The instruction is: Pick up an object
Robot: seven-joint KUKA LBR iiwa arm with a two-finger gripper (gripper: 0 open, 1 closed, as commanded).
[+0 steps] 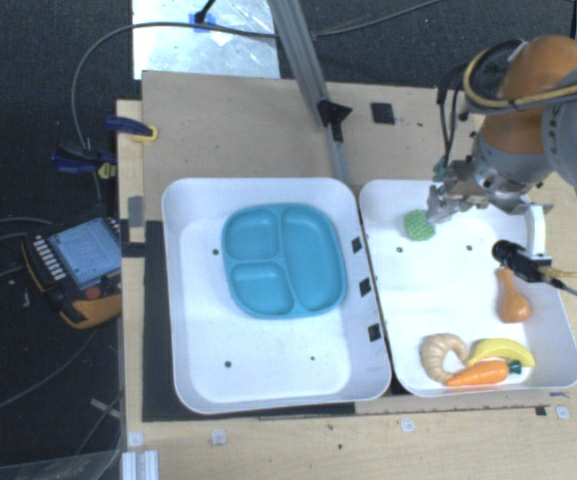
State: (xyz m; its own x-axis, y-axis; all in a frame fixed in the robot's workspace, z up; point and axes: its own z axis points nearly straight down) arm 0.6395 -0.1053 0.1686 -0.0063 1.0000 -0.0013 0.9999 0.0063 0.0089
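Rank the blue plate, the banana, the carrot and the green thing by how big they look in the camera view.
1. blue plate
2. carrot and banana, too alike to separate
3. green thing, smallest

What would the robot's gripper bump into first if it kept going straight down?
Probably the small green bumpy toy lying in the right white bin, just beside the gripper; depth is hard to judge.

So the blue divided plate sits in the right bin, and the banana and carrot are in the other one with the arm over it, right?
Not quite. The camera view shows the blue divided plastic plate in the left white bin, not the right. The yellow toy banana and orange toy carrot lie in the right white bin, where the arm reaches.
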